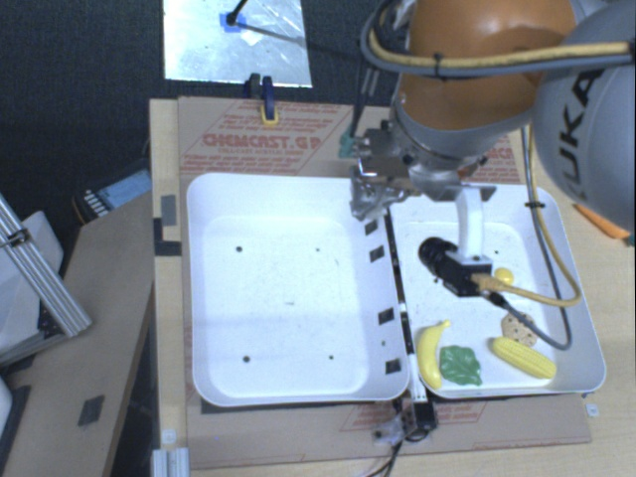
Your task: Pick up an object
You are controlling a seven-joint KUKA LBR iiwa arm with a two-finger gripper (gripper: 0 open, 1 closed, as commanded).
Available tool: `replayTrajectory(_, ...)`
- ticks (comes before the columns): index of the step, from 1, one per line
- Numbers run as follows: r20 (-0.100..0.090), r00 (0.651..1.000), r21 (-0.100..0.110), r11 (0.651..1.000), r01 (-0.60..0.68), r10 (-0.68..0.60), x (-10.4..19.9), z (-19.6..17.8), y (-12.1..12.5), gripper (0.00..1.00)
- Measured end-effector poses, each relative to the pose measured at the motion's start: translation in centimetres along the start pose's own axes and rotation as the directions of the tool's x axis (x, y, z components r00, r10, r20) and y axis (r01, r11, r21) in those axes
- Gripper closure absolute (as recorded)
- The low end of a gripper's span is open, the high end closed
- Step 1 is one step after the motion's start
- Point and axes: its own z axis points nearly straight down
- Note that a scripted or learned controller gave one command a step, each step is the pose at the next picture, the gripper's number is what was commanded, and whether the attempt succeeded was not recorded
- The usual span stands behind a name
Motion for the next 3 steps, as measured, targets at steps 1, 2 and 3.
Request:
replayTrajectory(1, 0.000, 1.000, 0.007, 1.000, 0.004, -0.004, 7.2, 5.0, -4.6, 1.00)
replayTrajectory(2, 0.007, 1.000, 0.016, 1.000, -0.006, 0.006, 9.5, 20.9, -4.8, 1.00)
replayTrajectory(3, 0.002, 1.000, 0.001, 1.000, -0.007, 0.007, 9.6, 29.6, -3.0, 1.00)
